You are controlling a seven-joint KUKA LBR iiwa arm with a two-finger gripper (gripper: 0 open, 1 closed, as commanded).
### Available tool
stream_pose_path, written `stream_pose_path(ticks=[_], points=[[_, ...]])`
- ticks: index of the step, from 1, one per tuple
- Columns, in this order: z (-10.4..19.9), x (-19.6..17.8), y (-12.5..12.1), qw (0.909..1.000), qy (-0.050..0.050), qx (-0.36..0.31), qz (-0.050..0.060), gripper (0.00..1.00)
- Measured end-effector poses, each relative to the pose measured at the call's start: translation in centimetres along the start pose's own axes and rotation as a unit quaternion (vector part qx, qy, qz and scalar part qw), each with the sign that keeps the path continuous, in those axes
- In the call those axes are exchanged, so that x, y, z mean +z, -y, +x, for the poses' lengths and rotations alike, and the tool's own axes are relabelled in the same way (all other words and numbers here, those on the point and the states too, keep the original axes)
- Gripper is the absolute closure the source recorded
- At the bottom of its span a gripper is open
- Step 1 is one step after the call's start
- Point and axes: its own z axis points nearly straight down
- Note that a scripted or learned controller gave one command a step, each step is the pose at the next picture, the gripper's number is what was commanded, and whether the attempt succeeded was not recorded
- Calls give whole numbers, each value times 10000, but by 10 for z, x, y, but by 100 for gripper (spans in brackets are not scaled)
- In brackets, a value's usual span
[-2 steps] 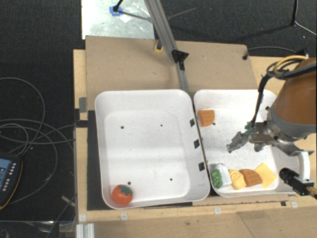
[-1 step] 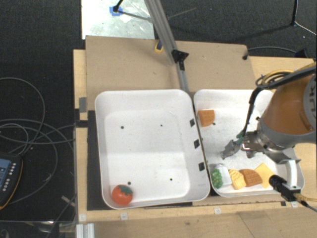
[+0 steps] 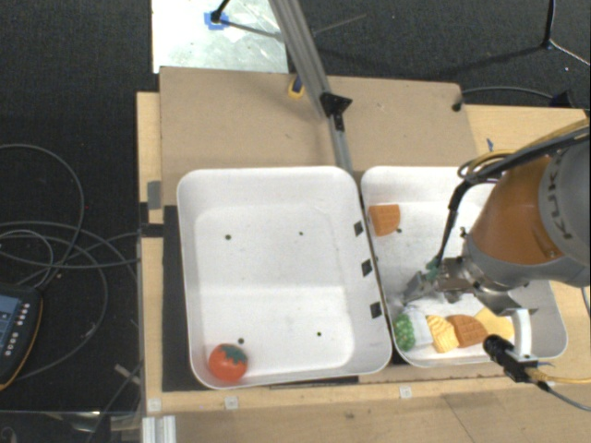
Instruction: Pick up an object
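My gripper (image 3: 420, 286) hangs low in the right bin (image 3: 416, 185), lower right of frame, just above a crowded cluster: green item (image 3: 404, 330), yellow piece (image 3: 442, 332), orange wedge (image 3: 467, 329). I cannot tell its state. I worry it nudges neighbours or pinches an edge, and the object slips.

Arm (image 3: 531, 220) cut by right edge — hides right bin (image 3: 416, 187) floor.

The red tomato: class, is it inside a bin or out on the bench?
Inside. The tomato lies in the near-left corner of the left bin, within its white rim, far from the gripper over the right bin.
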Motion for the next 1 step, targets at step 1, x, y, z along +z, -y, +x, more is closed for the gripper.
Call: stream_pose_path(ticks=[1], points=[[-1,-14,-2,10000,6,1,-33,100]])
